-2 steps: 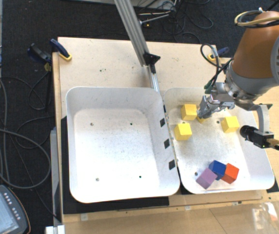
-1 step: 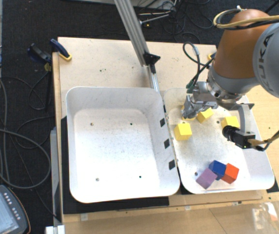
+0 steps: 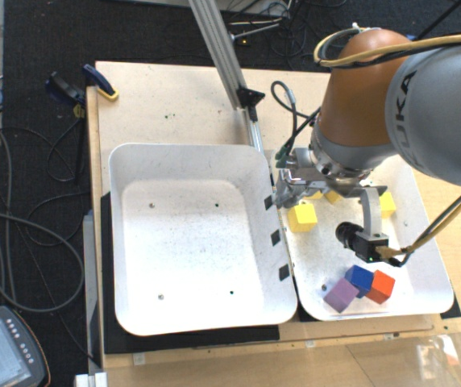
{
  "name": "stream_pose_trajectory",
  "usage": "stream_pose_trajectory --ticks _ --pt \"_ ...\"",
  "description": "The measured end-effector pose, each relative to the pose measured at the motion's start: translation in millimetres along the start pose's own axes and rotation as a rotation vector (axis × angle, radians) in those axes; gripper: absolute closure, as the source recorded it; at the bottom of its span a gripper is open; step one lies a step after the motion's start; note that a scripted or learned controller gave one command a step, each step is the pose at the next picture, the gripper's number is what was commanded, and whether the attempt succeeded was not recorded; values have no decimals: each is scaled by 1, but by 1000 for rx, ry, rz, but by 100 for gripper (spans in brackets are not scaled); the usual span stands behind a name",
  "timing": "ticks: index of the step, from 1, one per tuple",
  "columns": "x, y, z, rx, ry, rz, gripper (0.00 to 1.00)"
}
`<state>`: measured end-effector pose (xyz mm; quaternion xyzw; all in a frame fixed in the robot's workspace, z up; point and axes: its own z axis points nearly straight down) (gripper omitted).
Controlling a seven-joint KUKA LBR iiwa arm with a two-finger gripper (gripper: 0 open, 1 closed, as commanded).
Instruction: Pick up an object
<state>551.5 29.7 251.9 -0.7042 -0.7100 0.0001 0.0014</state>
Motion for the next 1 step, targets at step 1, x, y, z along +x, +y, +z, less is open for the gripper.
stream_pose_trajectory --ticks 1 --pt "50 4 11 0 -1 0 100"
